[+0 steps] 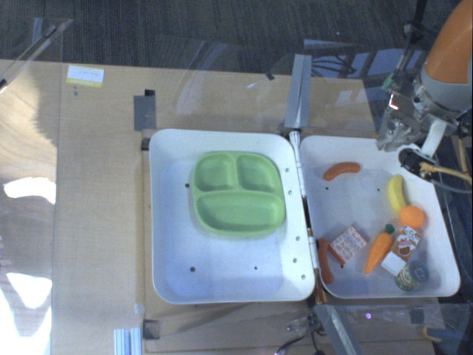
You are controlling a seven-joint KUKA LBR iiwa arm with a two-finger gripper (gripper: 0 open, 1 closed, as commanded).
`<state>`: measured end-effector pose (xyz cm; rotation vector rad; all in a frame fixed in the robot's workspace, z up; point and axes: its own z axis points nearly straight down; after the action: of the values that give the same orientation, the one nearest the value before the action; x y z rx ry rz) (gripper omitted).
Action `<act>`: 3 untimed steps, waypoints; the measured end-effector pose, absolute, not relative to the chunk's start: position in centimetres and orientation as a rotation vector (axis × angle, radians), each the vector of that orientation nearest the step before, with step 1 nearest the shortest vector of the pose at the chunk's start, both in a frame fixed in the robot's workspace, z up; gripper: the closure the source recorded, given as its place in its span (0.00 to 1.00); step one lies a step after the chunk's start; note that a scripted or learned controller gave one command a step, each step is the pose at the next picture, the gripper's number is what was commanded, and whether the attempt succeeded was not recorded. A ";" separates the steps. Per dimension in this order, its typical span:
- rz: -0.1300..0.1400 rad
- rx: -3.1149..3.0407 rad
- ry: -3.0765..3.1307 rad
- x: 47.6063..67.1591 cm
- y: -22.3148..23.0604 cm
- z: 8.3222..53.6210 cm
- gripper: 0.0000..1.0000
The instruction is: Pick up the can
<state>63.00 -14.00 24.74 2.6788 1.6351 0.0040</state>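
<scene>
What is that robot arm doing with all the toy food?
The robot arm is meant to pick up the can, but it hasn't reached it. Its gripper hangs above the far edge of the right bin. The can lies on its side in that bin's near corner, next to a carrot, an orange and a banana. The left bin has a green divided plate.

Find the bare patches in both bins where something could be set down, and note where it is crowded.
Left bin: bare floor in front of the green plate. Right bin: bare middle between sausage and box. Crowded: near right corner, around carrot, orange and can.
</scene>
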 end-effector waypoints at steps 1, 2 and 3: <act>0.008 2.046 2.371 67.1 -14.7 26.8 1.00; 0.007 2.149 2.277 67.1 -20.5 31.6 1.00; 0.004 2.260 2.177 63.9 -16.0 23.1 1.00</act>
<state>63.93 -16.05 23.05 2.2596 2.1772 0.0037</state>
